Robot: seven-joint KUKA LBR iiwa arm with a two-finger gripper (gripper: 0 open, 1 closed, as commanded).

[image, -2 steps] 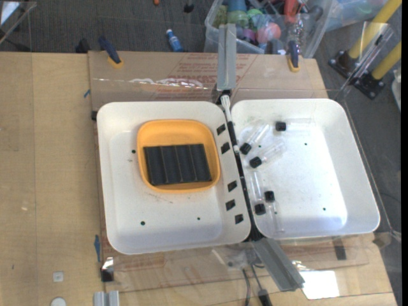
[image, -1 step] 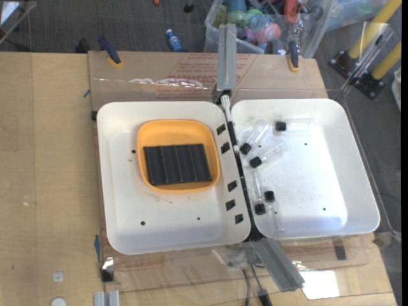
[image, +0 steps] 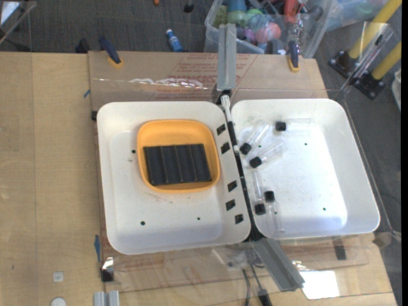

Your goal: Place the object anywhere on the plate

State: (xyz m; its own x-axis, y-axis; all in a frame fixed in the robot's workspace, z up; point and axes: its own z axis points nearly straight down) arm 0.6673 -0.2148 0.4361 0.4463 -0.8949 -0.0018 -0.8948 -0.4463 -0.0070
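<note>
An orange square plate (image: pixel 148 132) sits in the left white bin (image: pixel 121 222). A black ribbed block (image: pixel 176 164) lies flat on the plate, covering most of its middle. In the right bin (image: pixel 331 190) lie several clear plastic vials with black caps (image: pixel 261 146), clustered near the divider.
A grey rail (image: pixel 225 65) runs from the back down between the two bins, with black clips (image: pixel 231 185) along the divider. A clear tub of coloured toys (image: pixel 268 11) stands behind the bench. Another grey bracket (image: pixel 277 266) pokes out at the front.
</note>
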